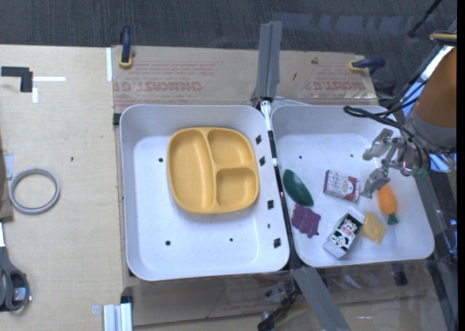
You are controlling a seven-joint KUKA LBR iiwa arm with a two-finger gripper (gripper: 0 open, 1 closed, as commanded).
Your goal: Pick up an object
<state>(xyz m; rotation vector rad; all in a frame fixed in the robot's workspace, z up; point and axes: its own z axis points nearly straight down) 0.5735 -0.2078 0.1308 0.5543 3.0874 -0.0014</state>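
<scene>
Camera view: gripper (381, 162) hangs over the right bin (320, 123), near its right wall, fingers spread apart w/ nothing between them. Closest things: small red-and-white carton (341, 185) just to the left of the lower finger, orange carrot-like toy (388, 201) just below it toward the front-right corner. Carrot's long axis runs roughly back-to-front; either looks a plausible pick, carrot prob. the shorter reach. Further out: yellow cheese-like wedge (374, 229) and cow-print box (344, 234) near the front edge, purple piece (306, 220) and green leaf shape (297, 186) by the left wall. Left bin (138, 199) carries a yellow divided plate (213, 170) mid-bin. Worktop (65, 264): light wood, tape roll (33, 190) at left edge, dark carpet behind.
</scene>
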